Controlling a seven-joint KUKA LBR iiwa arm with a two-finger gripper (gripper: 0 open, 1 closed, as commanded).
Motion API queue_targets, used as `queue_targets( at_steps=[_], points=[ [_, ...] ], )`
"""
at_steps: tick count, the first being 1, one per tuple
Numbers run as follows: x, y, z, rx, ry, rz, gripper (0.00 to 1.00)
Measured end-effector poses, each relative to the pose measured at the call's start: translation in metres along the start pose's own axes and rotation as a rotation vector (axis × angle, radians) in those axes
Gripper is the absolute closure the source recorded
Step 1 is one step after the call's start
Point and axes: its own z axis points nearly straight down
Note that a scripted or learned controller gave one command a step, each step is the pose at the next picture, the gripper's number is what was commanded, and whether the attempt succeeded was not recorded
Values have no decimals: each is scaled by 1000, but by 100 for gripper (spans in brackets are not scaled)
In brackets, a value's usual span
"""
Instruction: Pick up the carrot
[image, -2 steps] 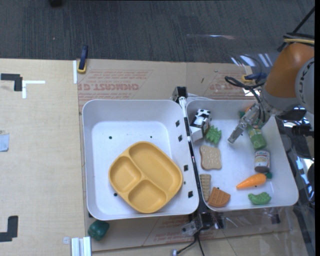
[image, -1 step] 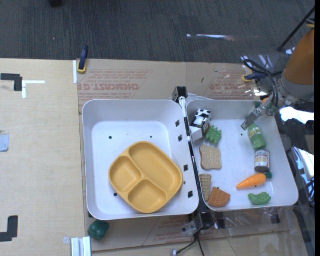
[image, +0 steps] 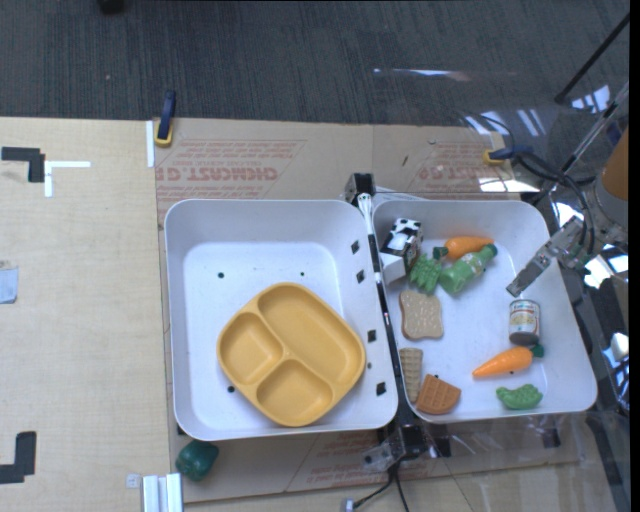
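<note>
An orange carrot (image: 503, 362) with a green top lies in the right bin (image: 565, 300), near its front right corner. A second orange carrot-like piece (image: 468, 245) rests at the back of the same bin, above a green bottle (image: 466, 271). My gripper (image: 522, 280) hangs over the right side of the bin, just above a small tin can (image: 523, 321) and apart from both orange pieces. Nothing is seen in its hold.
The right bin also holds a black-and-white cow toy (image: 402, 238), green broccoli (image: 424, 273), a bread slice (image: 421, 315), a cracker (image: 410, 370), a cookie (image: 437, 396) and a green vegetable (image: 518, 397). A yellow divided plate (image: 290, 352) lies in the left bin (image: 200, 250).
</note>
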Motion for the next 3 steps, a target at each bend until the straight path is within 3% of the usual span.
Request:
queue_targets(
  at_steps=[1,2,3],
  points=[
    [-43,60,79,0,0,64,0],
    [-50,61,52,-3,-5,316,0],
    [-43,67,87,1,9,433,0]
  ],
)
